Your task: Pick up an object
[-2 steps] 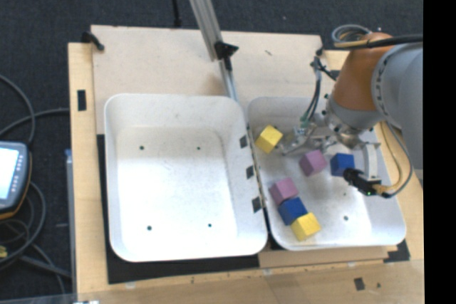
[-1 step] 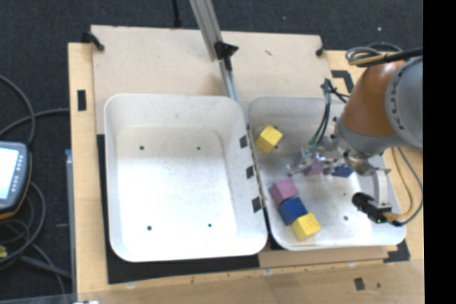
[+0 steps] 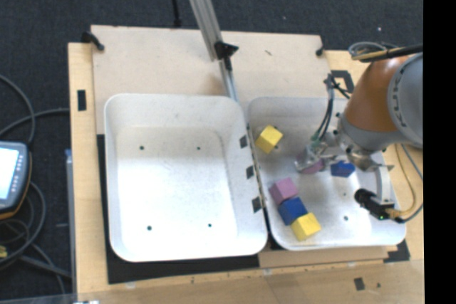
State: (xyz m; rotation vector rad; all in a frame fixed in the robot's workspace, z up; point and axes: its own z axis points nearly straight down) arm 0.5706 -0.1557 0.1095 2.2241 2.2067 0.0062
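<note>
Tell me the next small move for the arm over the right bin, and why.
Probably a short drop straight down, then close. The pincer hangs in the right bin with something small and pinkish at its tip and a blue block just beside it. Whether anything is gripped can't be told. The purple block and yellow block lie farther off.
</note>
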